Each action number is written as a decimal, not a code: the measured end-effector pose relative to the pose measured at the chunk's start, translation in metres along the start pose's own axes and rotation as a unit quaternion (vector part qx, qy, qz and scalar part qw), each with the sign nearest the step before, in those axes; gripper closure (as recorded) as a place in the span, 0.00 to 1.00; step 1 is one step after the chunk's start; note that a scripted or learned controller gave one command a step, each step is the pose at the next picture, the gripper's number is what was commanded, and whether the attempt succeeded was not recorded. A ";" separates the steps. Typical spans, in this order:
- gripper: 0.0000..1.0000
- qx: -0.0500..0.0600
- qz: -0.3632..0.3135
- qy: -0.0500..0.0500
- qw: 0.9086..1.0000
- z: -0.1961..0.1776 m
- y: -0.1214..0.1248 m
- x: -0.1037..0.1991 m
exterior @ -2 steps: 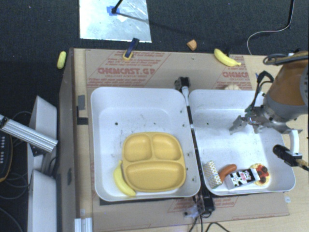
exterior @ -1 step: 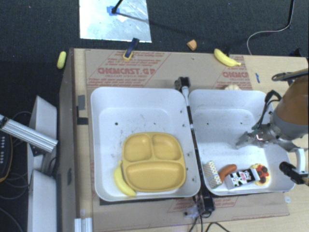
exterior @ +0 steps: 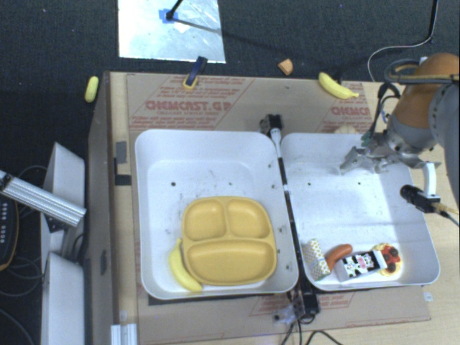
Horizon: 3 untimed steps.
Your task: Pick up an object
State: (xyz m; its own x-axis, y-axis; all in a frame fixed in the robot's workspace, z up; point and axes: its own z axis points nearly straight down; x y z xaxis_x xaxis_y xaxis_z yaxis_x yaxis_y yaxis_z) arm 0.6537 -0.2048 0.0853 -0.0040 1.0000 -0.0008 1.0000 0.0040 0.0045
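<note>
1. The grey arm, orange band at its wrist, reaches in from the right and holds its tool low over the upper part of the right bin; the tool's fingers look spread apart with nothing between them.

2. Below the tool, along the right bin's near edge, lies a row of small items: a patterned block at the left end, a sausage just beside it, a black-and-white carton touching the sausage, and a pizza-like toy at the right end, almost straight below the tool.

3. Well to the tool's left and lower, the left bin holds a yellow divided plate, with a yellow banana tucked against the plate's lower-left rim.

4. Above the tool and slightly left, a second banana rests on the table beyond the bins; a small orange piece sits farther left on the dark floor.

5. Far left of the tool, a small yellow object lies at the table's corner, and a silvery sheet lies on the floor beyond.
</note>
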 end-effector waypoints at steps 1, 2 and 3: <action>0.00 0.002 0.001 0.000 1.000 0.000 -0.052 -0.002; 0.00 0.002 0.002 0.000 1.000 0.000 -0.167 -0.001; 0.00 0.001 0.000 0.000 1.000 0.000 -0.106 0.044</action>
State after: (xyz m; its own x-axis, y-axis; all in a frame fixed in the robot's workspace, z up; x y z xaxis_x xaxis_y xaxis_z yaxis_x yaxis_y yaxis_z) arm 0.5472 -0.1616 0.0845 -0.0033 1.0000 0.0001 1.0000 0.0033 0.0023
